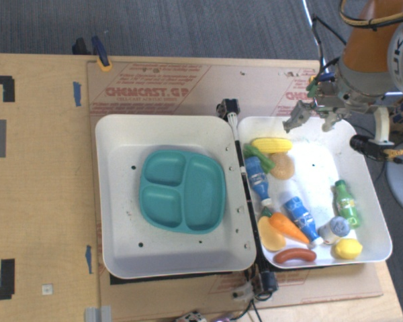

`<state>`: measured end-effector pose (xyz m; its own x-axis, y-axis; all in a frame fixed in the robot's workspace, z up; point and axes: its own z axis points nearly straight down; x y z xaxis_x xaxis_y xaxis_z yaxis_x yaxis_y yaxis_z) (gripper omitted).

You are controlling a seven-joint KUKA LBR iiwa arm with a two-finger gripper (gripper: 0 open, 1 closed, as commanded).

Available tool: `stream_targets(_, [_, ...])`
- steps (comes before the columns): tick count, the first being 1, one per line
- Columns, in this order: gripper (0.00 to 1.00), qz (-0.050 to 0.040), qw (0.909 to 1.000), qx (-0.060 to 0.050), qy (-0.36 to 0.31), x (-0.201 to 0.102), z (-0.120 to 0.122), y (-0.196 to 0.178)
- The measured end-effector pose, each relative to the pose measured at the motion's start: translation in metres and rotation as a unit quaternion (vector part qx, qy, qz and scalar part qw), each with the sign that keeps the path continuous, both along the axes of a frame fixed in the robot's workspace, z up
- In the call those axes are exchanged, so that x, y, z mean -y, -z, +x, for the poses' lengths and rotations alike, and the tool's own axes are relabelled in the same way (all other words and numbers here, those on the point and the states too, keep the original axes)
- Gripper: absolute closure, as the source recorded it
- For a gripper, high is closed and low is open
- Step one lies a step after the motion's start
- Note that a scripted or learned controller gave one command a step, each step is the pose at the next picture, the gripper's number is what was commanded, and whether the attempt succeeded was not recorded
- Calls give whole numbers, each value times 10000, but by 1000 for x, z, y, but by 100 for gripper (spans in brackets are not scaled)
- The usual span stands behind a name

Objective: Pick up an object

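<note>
Grey carpet lay beyond your tabletop [40, 180], where two white bins sat side by side. Your tool [314, 118] hovered at the right bin's [376, 200] twelve o'clock rim, fingers spread apart, gripping nothing. Toys crowded that bin: a yellow corn cob [271, 144] nearest the tool, a green bottle [346, 203] at three o'clock, a lemon [348, 249] at five. Left bin [114, 180] carried a teal divided plate [183, 190].

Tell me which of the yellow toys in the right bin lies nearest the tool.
The corn cob, at the bin's far left end below the tool; the lemon sits at the near right corner.
</note>
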<state>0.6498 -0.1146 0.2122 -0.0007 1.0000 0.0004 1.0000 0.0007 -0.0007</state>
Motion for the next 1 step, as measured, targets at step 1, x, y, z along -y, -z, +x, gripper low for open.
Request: stream_targets(1, [0,-1,9986,12,536,-18,-8,126])
